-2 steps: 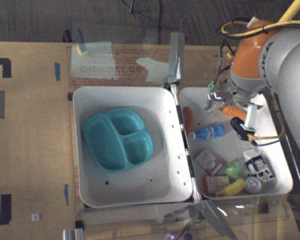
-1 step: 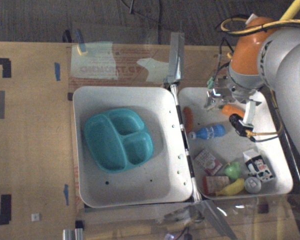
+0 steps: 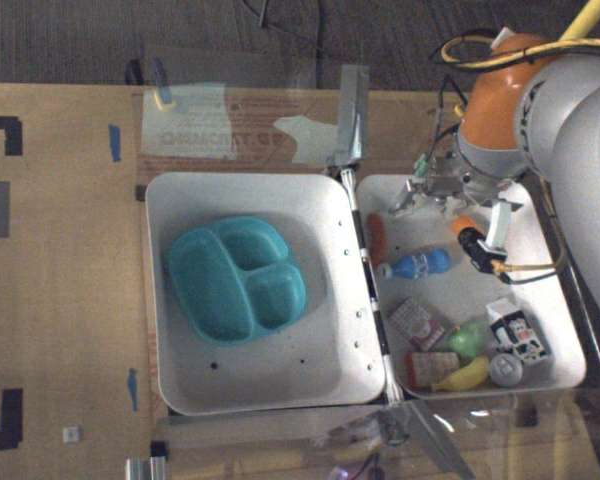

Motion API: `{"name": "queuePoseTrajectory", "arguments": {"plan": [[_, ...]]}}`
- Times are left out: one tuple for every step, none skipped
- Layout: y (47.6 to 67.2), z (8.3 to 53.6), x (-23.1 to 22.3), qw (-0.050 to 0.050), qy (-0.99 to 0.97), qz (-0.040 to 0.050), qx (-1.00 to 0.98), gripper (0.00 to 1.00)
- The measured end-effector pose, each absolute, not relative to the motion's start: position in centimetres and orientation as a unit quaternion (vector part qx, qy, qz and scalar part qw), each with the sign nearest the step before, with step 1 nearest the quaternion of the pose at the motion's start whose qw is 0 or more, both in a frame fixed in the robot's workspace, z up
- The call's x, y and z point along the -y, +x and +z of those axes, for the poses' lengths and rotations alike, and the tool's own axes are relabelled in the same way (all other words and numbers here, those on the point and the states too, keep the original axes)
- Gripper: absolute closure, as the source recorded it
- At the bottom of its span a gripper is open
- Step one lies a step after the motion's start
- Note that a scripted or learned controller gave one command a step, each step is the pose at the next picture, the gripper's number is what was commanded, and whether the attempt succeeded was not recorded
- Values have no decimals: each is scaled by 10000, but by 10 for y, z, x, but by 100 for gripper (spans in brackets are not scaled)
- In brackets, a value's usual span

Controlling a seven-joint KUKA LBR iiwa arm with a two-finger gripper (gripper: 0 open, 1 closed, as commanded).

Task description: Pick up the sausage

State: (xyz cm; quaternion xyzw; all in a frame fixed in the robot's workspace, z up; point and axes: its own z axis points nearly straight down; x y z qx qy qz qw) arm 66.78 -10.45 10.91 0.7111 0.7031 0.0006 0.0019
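Bins: two; sausage: one; teal plate: one.

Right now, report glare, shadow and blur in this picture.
Camera view: soft throughout, no crisp edges; the teal plate throws a dim shadow on the left bin's floor; pale glare on the taped sheet above it; the gripper is smeared, and the sausage by the right bin's left wall reads blurry.
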Motion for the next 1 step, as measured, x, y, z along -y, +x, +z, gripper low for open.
{"name": "queuePoseTrajectory", "arguments": {"plan": [[666,87,94,12,7298,-5,-6836,0]]}}
